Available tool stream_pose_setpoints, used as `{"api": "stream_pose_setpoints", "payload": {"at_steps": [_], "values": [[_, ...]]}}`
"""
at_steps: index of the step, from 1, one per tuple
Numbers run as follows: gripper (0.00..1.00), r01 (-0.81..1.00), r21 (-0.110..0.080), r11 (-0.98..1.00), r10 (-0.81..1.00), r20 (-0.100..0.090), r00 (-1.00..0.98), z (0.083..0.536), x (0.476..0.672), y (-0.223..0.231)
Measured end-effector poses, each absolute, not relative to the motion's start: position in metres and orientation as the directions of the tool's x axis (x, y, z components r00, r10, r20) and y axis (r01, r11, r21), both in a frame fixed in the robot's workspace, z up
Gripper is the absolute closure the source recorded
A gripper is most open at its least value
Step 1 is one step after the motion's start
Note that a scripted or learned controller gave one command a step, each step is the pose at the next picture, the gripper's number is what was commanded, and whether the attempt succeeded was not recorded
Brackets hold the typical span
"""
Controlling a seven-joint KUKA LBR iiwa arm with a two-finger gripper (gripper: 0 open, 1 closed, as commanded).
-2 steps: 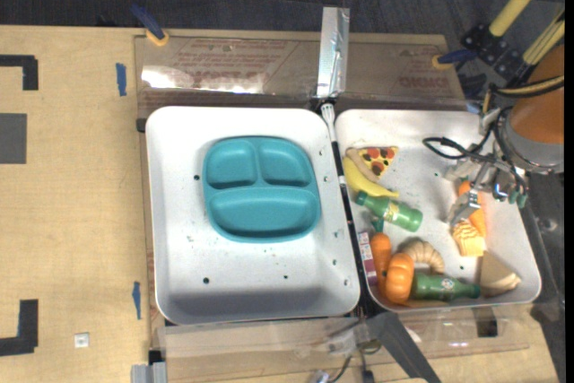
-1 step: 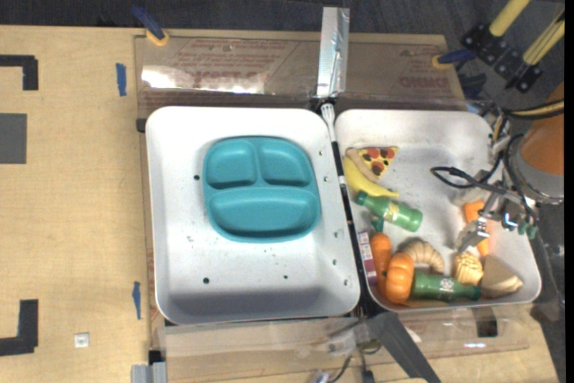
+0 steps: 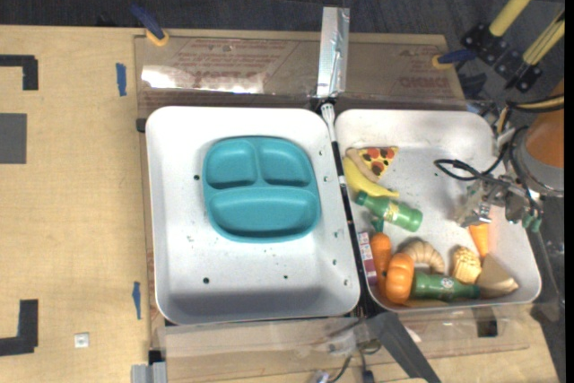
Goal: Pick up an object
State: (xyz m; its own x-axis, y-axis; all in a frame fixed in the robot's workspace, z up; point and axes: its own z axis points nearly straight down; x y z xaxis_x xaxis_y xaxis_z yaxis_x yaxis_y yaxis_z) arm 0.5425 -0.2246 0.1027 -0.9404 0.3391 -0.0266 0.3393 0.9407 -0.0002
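Probably light, hard and smooth plastic, so liable to slip: the orange toy piece (image 3: 482, 239), lying at about four o'clock in the right bin (image 3: 421, 123), just at six o'clock from the gripper (image 3: 481, 207). Best taken across the narrow middle, not the tapered end. Impossible to tell how wide the gripper stands, or whether anything is held.

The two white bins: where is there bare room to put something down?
The left white bin has bare floor all round the teal three-compartment plastic plate, widest along its near edge. The right white bin is bare along its far strip, between the toy pizza slice and the black cable. Its near half is crowded: green toy bottle, orange pumpkin, croissant.
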Motion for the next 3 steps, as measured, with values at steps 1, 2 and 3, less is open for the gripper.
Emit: {"api": "stream_pose_setpoints", "payload": {"at_steps": [1, 2, 3], "values": [[1.00, -0.025, -0.002, 1.000, -0.025, -0.012, -1.000, 0.089, 0.603, -0.223], [1.00, -0.241, -0.005, 0.971, -0.241, -0.012, -0.970, 0.088, 0.634, -0.222], [1.00, -0.360, -0.006, 0.933, -0.360, -0.012, -0.933, 0.111, 0.648, -0.222]]}}
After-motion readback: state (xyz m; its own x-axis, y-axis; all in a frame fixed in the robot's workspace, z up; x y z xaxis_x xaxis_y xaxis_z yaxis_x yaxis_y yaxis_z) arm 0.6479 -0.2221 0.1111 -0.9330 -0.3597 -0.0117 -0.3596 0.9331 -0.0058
